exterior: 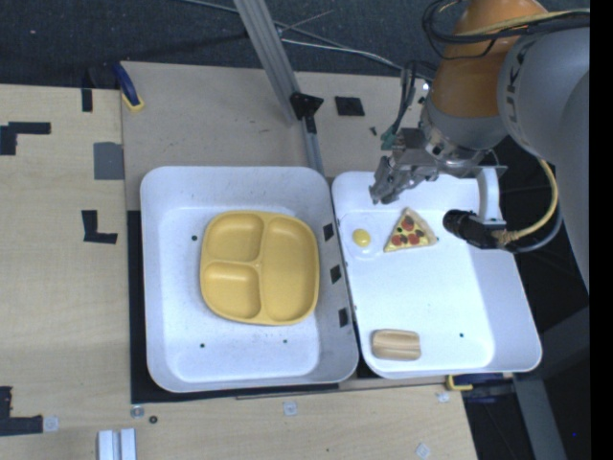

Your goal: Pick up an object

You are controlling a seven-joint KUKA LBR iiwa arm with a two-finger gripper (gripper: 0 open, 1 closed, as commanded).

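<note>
- Bread roll [395, 344]: tan, oblong, lying flat near the front edge of the right bin [498, 305], well apart from the other pieces there.
- Yellow plate [259, 265]: three compartments, lying flat about the middle of the left bin [172, 257], which stands just beside the right bin on its left.
- Yellow round piece [361, 239]: small, on the right bin's floor close to its left wall, toward the far end.
- Pizza slice [411, 231]: toy wedge with red dots, just to the right of the yellow round piece, in the far half of the right bin, lying free on the floor.
- Gripper [381, 192]: dark fingers pointing down over the far left corner of the right bin, just beyond the pizza slice and apart from it; nothing between the fingers; whether they are spread or closed cannot be told.
- Arm [498, 65]: grey with orange band, above the right bin's far edge.
</note>
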